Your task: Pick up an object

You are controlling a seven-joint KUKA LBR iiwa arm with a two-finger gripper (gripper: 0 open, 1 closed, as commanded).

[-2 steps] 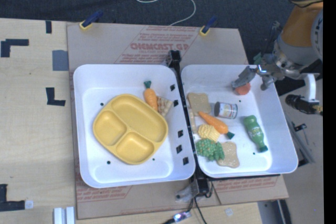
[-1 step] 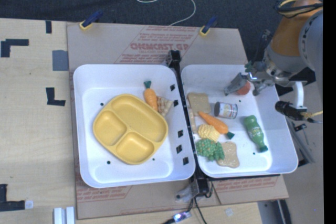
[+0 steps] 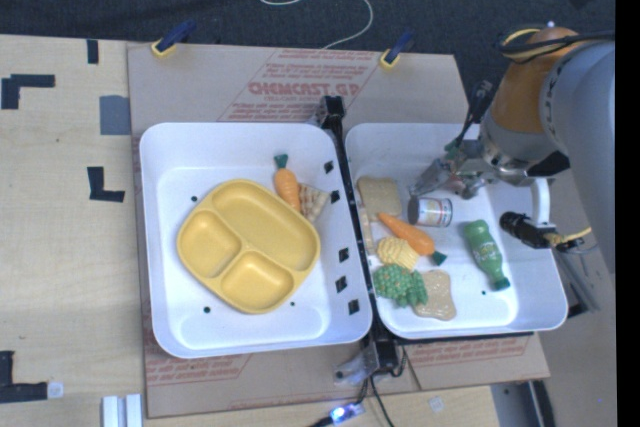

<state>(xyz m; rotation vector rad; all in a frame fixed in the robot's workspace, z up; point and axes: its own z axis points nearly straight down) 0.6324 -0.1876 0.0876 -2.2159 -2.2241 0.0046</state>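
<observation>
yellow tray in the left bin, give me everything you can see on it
The yellow tray is a rounded, glossy plastic-looking plate with three compartments, all bare. It lies flat and right side up, turned at an angle, on the floor of the left bin. A toy carrot and a small pale item sit at its upper right rim; whether they touch it is unclear.

I count two white bins [image 3: 160, 215], one yellow tray [image 3: 250, 245], two carrots [image 3: 287, 185], one can [image 3: 433, 211], one green bottle [image 3: 484, 253], one corn cob [image 3: 396, 252], one broccoli [image 3: 399, 285].
</observation>
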